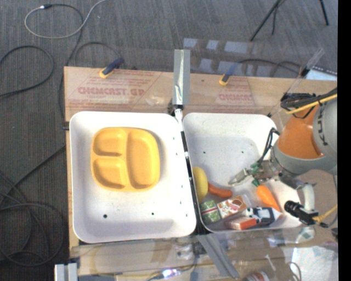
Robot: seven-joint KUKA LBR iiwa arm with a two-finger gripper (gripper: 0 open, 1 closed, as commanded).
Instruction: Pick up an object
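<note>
The right bin holds a small heap of toys along its near edge, among them a plain orange carrot lying slantwise, its tip hard to make out, just below the gripper, whose fingers spread apart on nothing.

Setting: robotics lab. Evidence: desk of paper-masked sheet held by clamps; loose cables over grey carpet; tripod legs at far right.
</note>
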